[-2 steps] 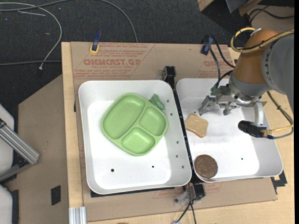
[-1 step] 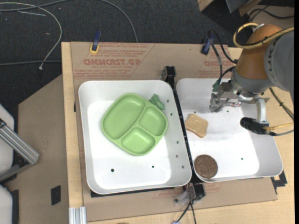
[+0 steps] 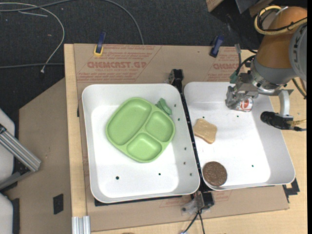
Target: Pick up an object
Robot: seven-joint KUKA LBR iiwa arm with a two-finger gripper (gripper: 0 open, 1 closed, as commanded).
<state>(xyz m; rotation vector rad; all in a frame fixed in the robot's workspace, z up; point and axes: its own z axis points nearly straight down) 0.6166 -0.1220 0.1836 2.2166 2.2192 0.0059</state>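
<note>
The end effector (image 3: pixel 239 100) hangs low over the far edge of the right bin (image 3: pixel 273 155), with a small red-and-white thing (image 3: pixel 246 104) just under it; whether its fingers are open or hold anything, I cannot tell. A tan bread slice (image 3: pixel 205 130) lies near that bin's left edge and a brown disc (image 3: pixel 214 173) sits in its near left corner. A green plate (image 3: pixel 141 129) lies in the left bin (image 3: pixel 97 150).
</note>
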